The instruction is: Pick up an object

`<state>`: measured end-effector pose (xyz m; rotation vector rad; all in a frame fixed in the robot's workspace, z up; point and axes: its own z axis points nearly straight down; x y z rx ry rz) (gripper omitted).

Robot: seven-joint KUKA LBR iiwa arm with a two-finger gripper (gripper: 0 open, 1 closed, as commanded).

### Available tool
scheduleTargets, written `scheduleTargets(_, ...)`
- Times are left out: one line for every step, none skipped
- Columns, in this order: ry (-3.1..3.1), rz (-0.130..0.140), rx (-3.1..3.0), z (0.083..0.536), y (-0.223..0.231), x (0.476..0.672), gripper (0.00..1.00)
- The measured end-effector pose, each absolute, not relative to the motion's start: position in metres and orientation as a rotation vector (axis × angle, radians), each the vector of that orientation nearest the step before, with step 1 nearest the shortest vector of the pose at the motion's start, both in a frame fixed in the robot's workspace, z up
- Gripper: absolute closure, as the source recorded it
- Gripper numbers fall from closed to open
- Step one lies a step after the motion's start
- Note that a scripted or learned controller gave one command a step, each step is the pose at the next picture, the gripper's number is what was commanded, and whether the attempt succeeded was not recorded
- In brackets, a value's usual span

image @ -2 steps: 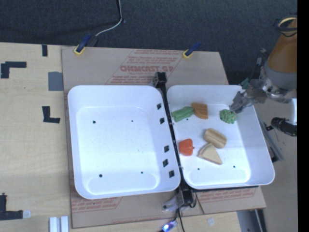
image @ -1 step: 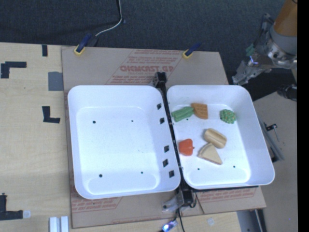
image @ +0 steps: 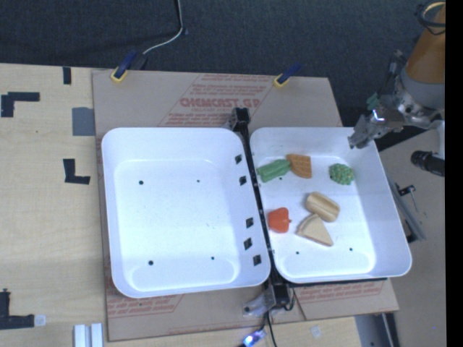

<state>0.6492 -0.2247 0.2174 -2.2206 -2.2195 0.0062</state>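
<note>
pale wooden desk under a dark grey backdrop, with black tape marks at its left. a brown cardboard sheet with red print lies on it, held by two yellow-and-blue clamps at the far edge.

two shallow white bins sit side by side on the cardboard, touching along a black clipped seam. left bin: bare white floor with a few small dark dots. right bin: five objects, all in its middle and far half.

objects, largest first:
- green elongated piece, long axis roughly left-right, slightly tilted up to the right, near the seam.
- tan wedge, point toward the far left, broad edge toward the near right.
- tan bread-roll shape, long axis running left-far to right-near, just beside the wedge.
- orange-brown block, touching the right end of the green piece.
- red-orange rounded piece, left of the wedge, close to the seam.
- green knobbly lump, well apart to the right.

arm: enters from the right, orange band up high, grey wrist angled down and left. tool sits over the far right rim of the right bin, nothing seen between its fingers; how far open, cannot tell. it is apart from all objects, nearest to the knobbly lump.

a white cable trails across the backdrop.
</note>
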Motion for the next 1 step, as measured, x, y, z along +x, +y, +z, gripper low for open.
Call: scheduleTargets(-2.222, 0.001, -2.221, 0.2449, -0.2234, 0.6281, 1.0)
